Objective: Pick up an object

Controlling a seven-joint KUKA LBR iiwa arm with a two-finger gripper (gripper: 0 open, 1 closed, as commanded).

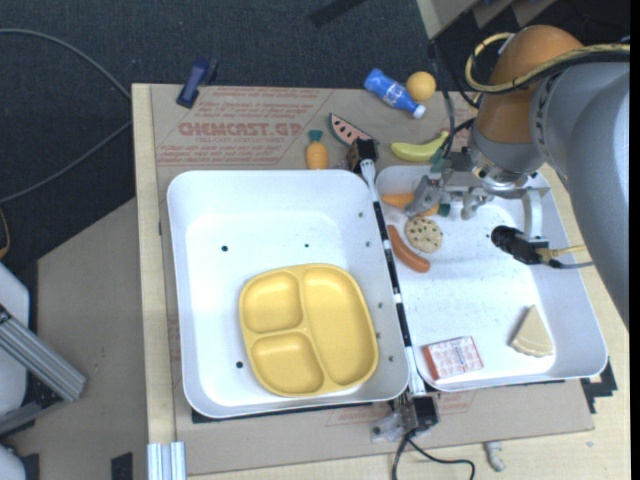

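My gripper (446, 196) hangs low over the far left corner of the right bin (560, 313). Just below it lies a round speckled cookie (424, 233), and a reddish sausage (409, 251) lies beside the cookie against the bin's left wall. A small orange piece (397, 200) sits right at the gripper's left side. Nothing shows between its tips. Nearer the front of this bin lie a red and white packet (452, 357) and a pale wedge (532, 332).
The left bin (205, 218) holds a yellow divided plate (306, 328). Behind the bins on the cardboard lie a banana (418, 149), a blue bottle (392, 90), a yellow ball (422, 85), a watermelon slice (345, 127), a small orange toy (317, 154) and a blue clip (195, 82).
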